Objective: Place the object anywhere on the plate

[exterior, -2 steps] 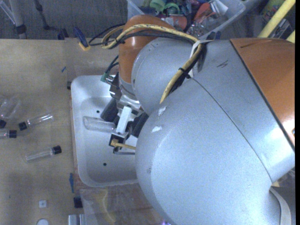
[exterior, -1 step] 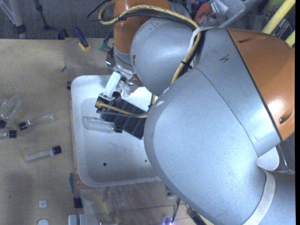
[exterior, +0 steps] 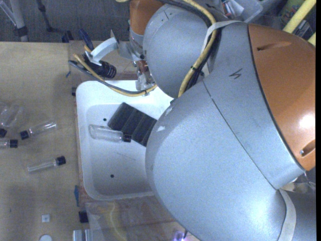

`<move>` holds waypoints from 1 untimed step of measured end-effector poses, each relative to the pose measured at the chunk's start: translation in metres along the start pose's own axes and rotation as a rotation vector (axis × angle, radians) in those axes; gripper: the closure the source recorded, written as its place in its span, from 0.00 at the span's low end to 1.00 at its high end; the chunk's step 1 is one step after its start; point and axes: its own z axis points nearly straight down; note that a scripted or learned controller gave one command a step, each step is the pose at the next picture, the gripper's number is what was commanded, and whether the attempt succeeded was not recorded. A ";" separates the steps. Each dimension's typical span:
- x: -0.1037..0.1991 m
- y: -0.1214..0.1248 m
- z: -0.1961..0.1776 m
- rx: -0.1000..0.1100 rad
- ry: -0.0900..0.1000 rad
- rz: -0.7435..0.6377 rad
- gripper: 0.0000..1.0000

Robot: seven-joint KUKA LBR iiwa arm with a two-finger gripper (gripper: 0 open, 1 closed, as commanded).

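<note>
The grey arm (exterior: 225, 134) takes up most of the camera view, and its orange band (exterior: 150, 4) sits at the top. Below the band, a small metal part of the gripper (exterior: 144, 82) hangs over the far rim of a white bin (exterior: 85, 149). The arm's body covers the rest of the gripper. In the bin lies a clear vial with a black cap (exterior: 108, 133). Right behind it sits a flat black ribbed piece (exterior: 133, 122), partly under the arm. The gripper is above and behind both, apart from them.
Several clear vials with black caps (exterior: 45, 163) lie scattered on the wooden bench left of the bin. Yellow and black cables (exterior: 100, 69) loop from the wrist over the bin's far left corner. The arm hides the right part of the bench.
</note>
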 end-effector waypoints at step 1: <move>-0.078 -0.020 0.128 -0.001 -0.004 0.073 1.00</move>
